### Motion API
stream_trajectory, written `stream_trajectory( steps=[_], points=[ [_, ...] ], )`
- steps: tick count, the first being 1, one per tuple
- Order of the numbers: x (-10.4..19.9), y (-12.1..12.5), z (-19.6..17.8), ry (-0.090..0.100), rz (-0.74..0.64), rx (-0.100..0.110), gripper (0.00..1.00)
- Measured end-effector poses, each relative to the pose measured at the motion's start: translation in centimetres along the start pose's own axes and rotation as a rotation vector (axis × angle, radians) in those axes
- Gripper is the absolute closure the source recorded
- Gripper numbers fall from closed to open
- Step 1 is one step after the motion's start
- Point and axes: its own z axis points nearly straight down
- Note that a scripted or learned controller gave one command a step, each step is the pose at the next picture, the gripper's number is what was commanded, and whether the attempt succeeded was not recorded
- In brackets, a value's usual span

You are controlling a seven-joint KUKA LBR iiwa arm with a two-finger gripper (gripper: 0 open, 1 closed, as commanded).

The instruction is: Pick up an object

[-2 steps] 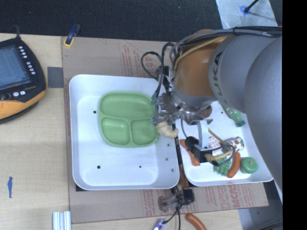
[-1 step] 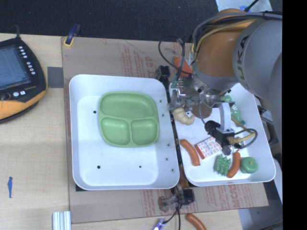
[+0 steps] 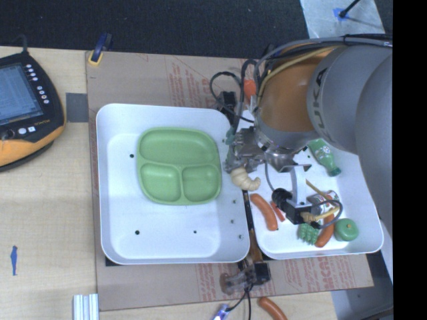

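Camera view: hand point(image 3: 241, 157) low at bin divider, just above croissant point(image 3: 244, 177); finger spread unclear.

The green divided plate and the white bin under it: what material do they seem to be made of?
Green divided plate: probably moulded plastic, matte, with an even colour and soft rounded compartment edges. White bin: likely thin plastic, smooth and slightly glossy, with rounded corners; coated metal cannot be excluded.
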Motion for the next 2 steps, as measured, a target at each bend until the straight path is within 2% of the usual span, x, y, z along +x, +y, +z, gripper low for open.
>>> stream_trajectory(
  steps=[1,2],
  points=[
    [-6.7,3.4,0.0,0.001,0.002,-0.001,1.00],
    [-7.6,-2.0,-4.5,0.002,0.002,-0.001,1.00]
  ],
)
